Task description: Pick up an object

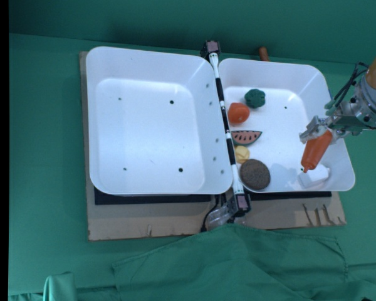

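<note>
My gripper (326, 129) hangs over the right bin (282, 71) near its right wall. It is shut on the top end of an orange carrot-shaped toy (314, 151), which slants down and to the left from the fingers. The toy's lower tip is just above a white block (314, 177) in the bin's front right corner.
Along the right bin's left wall lie a dark green piece (255, 97), an orange-red ball (238, 112), a watermelon slice (245, 137), a small yellow piece (241, 153) and a brown disc (255, 174). The left bin (113, 64) adjoins it. Green cloth (238, 268) lies in front.
</note>
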Action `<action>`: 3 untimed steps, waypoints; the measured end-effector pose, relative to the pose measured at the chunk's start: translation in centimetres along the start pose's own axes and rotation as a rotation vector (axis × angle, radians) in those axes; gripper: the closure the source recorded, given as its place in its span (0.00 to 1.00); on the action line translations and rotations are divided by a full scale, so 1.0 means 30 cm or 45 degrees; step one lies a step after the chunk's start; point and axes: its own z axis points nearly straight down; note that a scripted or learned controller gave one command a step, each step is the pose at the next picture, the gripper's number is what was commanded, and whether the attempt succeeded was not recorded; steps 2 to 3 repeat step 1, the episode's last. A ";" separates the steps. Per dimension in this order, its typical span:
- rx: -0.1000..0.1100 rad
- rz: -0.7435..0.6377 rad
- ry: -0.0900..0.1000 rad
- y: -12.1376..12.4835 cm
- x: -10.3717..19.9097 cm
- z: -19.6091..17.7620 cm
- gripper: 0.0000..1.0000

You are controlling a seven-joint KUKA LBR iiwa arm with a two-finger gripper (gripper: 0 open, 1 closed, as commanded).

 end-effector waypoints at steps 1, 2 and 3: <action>-0.001 0.016 0.000 0.015 -0.001 -0.215 1.00; -0.001 0.016 0.000 0.015 -0.001 -0.215 1.00; -0.001 0.016 0.000 0.015 -0.001 -0.215 1.00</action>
